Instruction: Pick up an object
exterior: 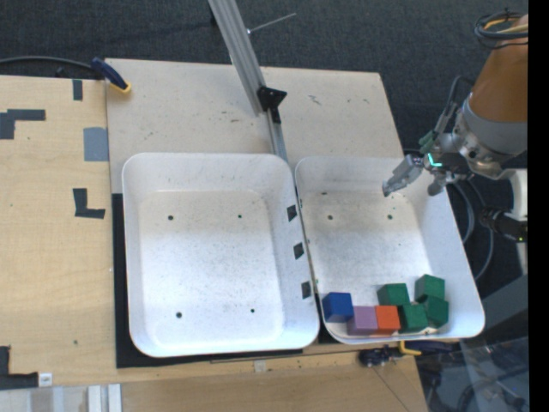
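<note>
Blocks are gathered along the near edge of the right bin [446,230], all of them lying on the bin floor. A blue block [338,305] is set at the left of the group, just beside a purple block [366,318], which touches an orange block [388,318]. Several green blocks [419,301] are packed to the right of these, against the near right corner of the bin; how many there are cannot be counted with certainty.

The gripper [413,172] is seen over the far right part of the same bin, near its far rim and well apart from the blocks. One grey finger [401,178] is angled down and to the left over the bin floor, and a second finger is seen toward the bin's right wall, so the claw appears spread, with a gap between the fingers. Nothing is seen between them, and no block is held. A small teal light is visible at the wrist, below the orange band of the arm [502,75], which reaches in from the right.

The left bin [137,174] lies beside the right one, their inner walls touching. A slanted metal rail [240,45] is seen crossing the wooden bench [51,221] behind the bins, with a black clamp at its lower part.
</note>
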You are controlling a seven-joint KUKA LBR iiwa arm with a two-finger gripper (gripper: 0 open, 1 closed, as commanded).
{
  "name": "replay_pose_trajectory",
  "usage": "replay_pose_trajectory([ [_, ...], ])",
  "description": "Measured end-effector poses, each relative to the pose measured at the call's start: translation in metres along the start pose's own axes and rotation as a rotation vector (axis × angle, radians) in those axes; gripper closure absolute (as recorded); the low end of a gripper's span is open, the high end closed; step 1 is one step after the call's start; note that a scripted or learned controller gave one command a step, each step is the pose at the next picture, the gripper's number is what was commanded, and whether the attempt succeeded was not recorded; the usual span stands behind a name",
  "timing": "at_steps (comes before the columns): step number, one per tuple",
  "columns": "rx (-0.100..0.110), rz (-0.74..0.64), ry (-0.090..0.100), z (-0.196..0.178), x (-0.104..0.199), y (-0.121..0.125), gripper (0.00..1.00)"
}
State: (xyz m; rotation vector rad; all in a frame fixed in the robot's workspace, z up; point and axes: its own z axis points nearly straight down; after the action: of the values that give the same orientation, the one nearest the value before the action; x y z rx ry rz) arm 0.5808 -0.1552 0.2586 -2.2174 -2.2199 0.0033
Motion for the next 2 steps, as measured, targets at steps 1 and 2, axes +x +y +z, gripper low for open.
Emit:
replay_pose_trajectory([
  [1,-0.003,-0.001,-0.001,-0.002,0.0,0.001,0.0],
  [2,0.001,0.0,-0.002,0.042,0.0,0.001,0.0],
])
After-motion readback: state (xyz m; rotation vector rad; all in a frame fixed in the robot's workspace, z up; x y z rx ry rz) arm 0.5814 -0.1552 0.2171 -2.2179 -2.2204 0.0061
